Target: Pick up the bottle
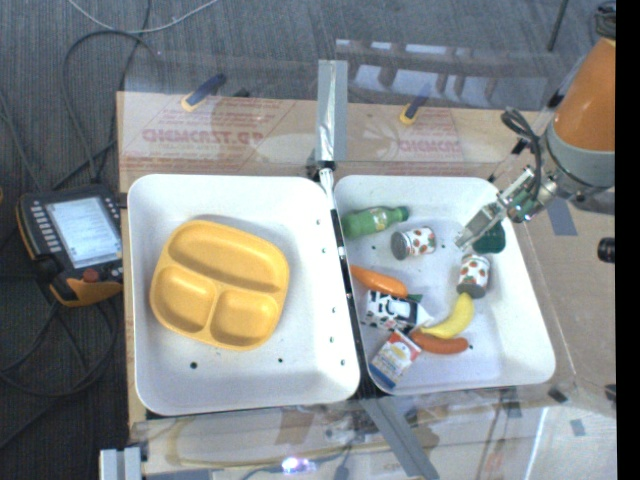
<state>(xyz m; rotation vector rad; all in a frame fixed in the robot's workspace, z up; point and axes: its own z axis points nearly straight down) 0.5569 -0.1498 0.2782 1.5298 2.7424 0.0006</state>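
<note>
Oddly, I cannot tell the gripper's (pixel 487 223) state; the bottle (pixel 373 219) lies well left, so descending here risks grabbing the cup (pixel 413 241) instead.

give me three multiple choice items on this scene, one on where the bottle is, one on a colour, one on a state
1. Where does the green bottle lie?
A. right bin, far left corner
B. left bin
C. on the floor

2. What colour is the divided tray?
A. blue
B. yellow
C. red

3. How does the gripper stand to the bottle?
A. clamped on it
B. lifting it
C. apart from it, to its right

Key: 1 A, it lies by the right bin's far left wall. 2 B, the tray is plainly yellow. 3 C, the cup lies between them.
</note>
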